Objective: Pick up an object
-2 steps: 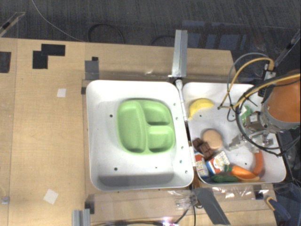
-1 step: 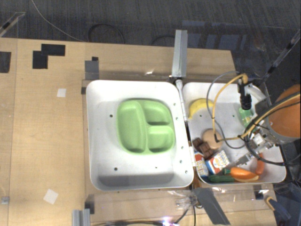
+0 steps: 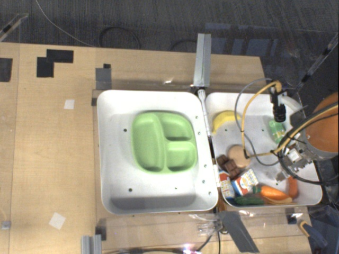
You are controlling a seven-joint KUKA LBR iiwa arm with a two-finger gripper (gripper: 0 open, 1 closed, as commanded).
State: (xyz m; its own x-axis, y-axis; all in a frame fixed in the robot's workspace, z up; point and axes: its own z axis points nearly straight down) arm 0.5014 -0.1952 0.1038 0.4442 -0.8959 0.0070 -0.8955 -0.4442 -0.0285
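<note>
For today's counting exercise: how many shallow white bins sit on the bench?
2. The left bin holds a green divided tray; the right bin, beside it, holds small items.

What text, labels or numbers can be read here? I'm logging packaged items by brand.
No text is readable in the camera view.
Small red and white carton in the right bin: printing present, too blurred to read.
Green divided tray in the left bin: no markings visible.
</note>
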